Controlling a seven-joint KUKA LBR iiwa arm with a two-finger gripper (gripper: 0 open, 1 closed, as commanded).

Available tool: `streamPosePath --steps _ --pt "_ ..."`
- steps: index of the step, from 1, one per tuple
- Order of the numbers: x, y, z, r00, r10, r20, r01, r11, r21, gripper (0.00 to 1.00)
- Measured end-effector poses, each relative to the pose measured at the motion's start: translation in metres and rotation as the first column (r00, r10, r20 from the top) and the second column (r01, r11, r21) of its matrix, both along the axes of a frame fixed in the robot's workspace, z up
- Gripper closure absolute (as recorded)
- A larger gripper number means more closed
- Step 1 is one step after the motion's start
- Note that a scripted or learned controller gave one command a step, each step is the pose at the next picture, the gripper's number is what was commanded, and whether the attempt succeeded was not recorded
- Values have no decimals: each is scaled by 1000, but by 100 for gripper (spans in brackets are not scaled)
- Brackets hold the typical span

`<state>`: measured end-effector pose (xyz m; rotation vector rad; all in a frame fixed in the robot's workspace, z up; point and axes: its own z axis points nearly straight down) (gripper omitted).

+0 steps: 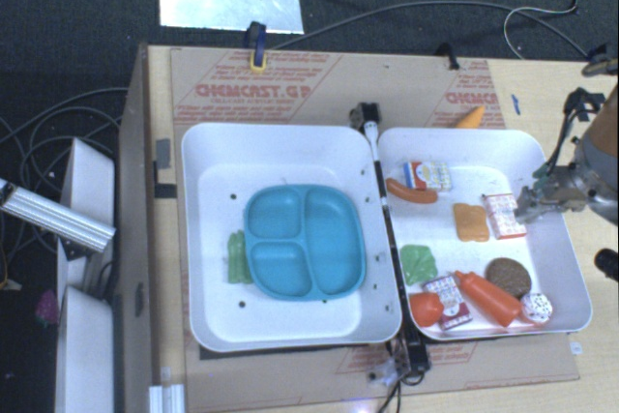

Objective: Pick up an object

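Observation:
My gripper [530, 205] reaches in from the right over the right bin's [561, 251] right side. It is just beside a red and white packet [501, 216], at that packet's right edge. Nothing can be seen held in it. Left of the packet lies a tan toast slice [471, 223]. Farther back are a hot dog [411, 192] and a small carton [427, 175]. Toward the front lie a green leaf [418, 262], a brown cookie [508, 275], an orange bottle [488, 297], a red tomato [426, 308], a small box [449, 296] and a white ball [537, 307].
The left bin [208, 208] holds a blue divided plate [304, 241] with a green piece [237, 258] at its left. An orange carrot-like piece [470, 118] lies on the bench behind the right bin. A clamp [368, 118] sits where the bins meet.

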<state>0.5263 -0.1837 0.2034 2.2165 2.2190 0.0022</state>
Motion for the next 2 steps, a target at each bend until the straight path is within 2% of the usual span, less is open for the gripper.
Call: streamPosePath --steps 1,2 --pt "0 1 -1 1000 1 -2 -1 1000 1 0" --pt "29 34 -84 1000 3 -6 -3 1000 4 0"
